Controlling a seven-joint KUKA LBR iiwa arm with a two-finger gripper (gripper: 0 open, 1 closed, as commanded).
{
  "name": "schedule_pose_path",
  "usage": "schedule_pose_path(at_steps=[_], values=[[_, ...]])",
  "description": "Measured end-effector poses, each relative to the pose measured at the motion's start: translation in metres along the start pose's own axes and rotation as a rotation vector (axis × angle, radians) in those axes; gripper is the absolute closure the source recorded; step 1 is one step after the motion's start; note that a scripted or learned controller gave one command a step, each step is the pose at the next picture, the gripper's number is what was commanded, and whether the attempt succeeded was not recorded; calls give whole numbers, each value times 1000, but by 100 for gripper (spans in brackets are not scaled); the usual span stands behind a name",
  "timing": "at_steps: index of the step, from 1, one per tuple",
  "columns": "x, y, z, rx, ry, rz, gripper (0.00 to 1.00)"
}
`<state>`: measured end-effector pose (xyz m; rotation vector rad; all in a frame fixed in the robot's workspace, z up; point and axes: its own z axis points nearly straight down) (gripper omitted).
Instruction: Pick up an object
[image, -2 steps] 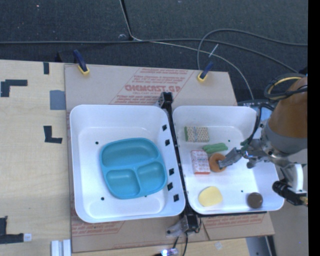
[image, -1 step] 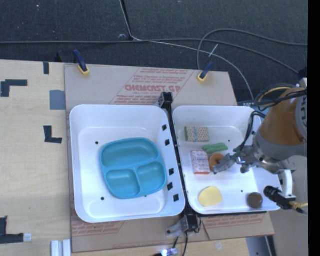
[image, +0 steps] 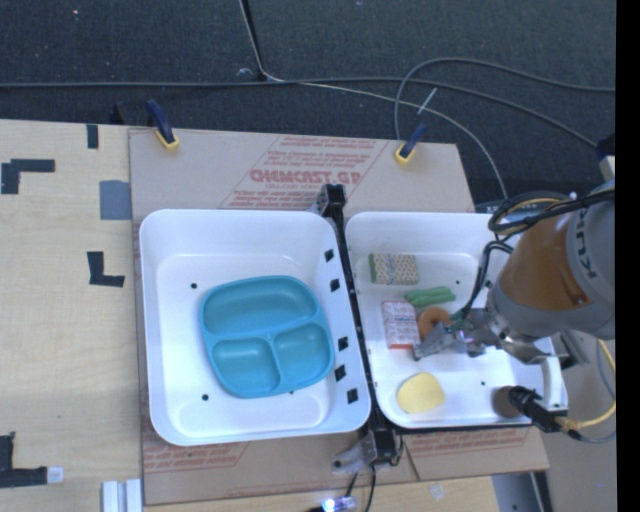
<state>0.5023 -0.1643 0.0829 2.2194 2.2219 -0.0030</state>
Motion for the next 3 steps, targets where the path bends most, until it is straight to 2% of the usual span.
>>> schedule_pose_path(at_steps=[1, 3], values=[[0, 1, -14, -4, -1, -1, 100], [-3, -14, -125, -4, 1, 0, 100]])
